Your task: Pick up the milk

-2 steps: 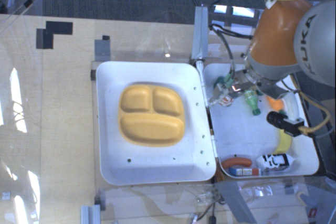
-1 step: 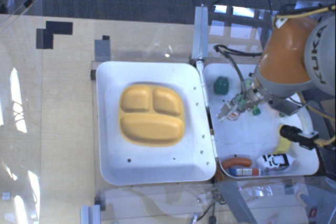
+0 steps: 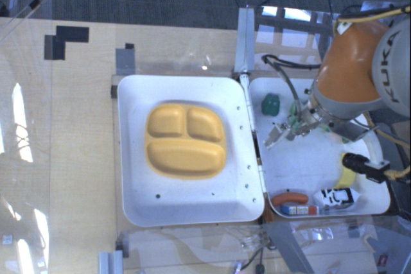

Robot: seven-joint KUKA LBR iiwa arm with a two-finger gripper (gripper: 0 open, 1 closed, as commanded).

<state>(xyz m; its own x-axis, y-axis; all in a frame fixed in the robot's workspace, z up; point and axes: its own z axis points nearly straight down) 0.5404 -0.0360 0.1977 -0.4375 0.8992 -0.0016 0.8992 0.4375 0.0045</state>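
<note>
The milk [image 3: 338, 197] is a small white carton with black patches, lying on its side near the front right corner of the right bin [image 3: 302, 163]. My gripper [image 3: 286, 133] hangs over the middle left of that bin, well to the left of the milk and farther back. Its fingers [image 3: 275, 136] look open with nothing between them. The orange band and grey wrist [image 3: 350, 74] rise behind it to the right.
A green block [image 3: 270, 104] sits at the right bin's back left. A yellow item [image 3: 349, 178] lies just behind the milk, and an orange sausage-like piece [image 3: 290, 199] with a red and blue box [image 3: 299, 209] sits at the front edge. The left bin [image 3: 128, 157] holds a yellow divided plate [image 3: 186, 140].
</note>
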